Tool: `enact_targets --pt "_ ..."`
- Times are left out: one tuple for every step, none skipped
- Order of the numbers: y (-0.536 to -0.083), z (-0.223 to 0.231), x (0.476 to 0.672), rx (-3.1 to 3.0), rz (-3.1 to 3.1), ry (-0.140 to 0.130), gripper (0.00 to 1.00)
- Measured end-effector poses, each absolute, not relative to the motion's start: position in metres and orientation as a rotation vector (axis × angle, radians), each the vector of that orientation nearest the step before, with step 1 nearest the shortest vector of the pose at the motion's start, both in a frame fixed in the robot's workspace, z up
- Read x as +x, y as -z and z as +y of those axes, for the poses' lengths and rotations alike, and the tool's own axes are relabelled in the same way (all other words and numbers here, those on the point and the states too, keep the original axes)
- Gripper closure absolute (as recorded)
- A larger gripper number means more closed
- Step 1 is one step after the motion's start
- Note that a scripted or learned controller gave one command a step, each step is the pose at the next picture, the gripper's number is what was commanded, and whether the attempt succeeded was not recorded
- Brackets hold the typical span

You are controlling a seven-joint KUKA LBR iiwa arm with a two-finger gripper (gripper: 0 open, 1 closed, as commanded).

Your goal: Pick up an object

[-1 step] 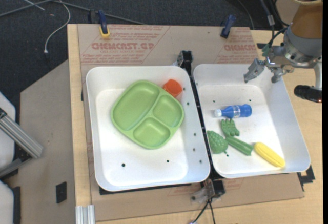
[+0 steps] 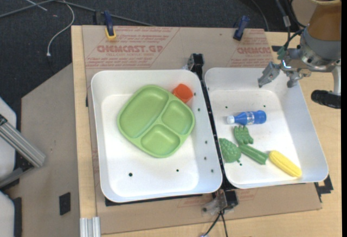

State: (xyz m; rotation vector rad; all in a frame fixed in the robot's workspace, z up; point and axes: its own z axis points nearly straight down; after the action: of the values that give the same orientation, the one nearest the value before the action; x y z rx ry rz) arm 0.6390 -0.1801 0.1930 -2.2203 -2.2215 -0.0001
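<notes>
My gripper (image 2: 280,77) hangs over the far right corner of the right bin (image 2: 303,122), open, with nothing between its fingers. Below it in that bin lie a blue bottle (image 2: 248,117) on its side, a green toy vegetable (image 2: 242,146) with leafy ends, and a yellow corn cob (image 2: 285,164) near the front right. In the left bin (image 2: 108,171) a green divided plate (image 2: 156,120) lies in the middle, with a small orange object (image 2: 183,92) touching its far edge.
The two bins meet along a black divider (image 2: 209,127). Blue clamps (image 2: 110,29) hold a cardboard sheet at the back. Cables run across the dark floor at the upper left.
</notes>
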Motion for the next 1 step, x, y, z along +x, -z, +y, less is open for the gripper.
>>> enact_targets --pt "-0.1512 -0.1861 0.6401 -2.22 -2.22 -0.002 0.0"
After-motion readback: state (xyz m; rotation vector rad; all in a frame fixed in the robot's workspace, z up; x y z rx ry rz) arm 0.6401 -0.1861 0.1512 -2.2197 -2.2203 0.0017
